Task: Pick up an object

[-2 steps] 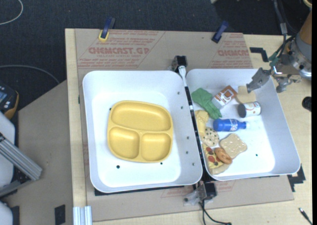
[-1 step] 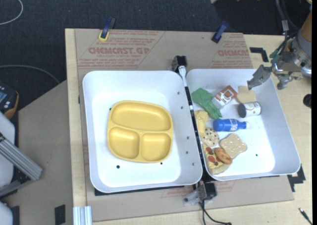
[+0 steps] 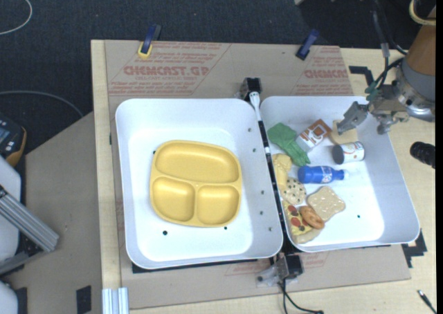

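Camera view: grey two-finger gripper (image 3: 367, 113) hangs with fingers apart, nothing between them, over the right white bin (image 3: 387, 229); descend squarely onto the small white can (image 3: 351, 151) (crowded neighbours).

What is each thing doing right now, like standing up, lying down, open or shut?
Yellow tray: flat, right way up, compartments bare.
Blue bottle: lying on its side.
White can: lying on its side.
Toast slice: lying flat.
Green piece: lying crumpled.
Pincer: open, holding nothing.

Bright even overhead light, soft shadows, mild blur.
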`<control>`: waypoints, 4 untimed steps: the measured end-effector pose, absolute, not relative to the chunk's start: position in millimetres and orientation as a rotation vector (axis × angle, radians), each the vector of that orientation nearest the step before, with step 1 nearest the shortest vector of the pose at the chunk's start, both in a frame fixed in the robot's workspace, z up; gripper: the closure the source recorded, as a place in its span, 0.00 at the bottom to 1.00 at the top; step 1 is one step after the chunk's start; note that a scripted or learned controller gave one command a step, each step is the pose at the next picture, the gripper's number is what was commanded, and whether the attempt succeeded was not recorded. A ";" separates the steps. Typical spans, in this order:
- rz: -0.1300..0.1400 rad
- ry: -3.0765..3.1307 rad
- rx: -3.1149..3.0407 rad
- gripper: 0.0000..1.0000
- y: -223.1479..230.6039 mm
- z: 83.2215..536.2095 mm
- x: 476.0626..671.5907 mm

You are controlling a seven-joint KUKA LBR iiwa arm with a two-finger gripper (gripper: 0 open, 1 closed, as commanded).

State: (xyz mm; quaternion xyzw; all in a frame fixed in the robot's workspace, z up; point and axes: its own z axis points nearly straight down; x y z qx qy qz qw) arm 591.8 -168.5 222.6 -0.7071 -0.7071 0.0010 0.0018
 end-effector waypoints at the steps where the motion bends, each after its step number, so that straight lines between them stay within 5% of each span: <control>1: 0.005 -2.217 -2.217 0.00 -160.6 175.4 586.2; 3: -0.019 -2.238 -2.237 0.00 -162.8 110.5 590.8; 4: -0.017 -2.244 -2.245 1.00 -165.7 121.2 591.9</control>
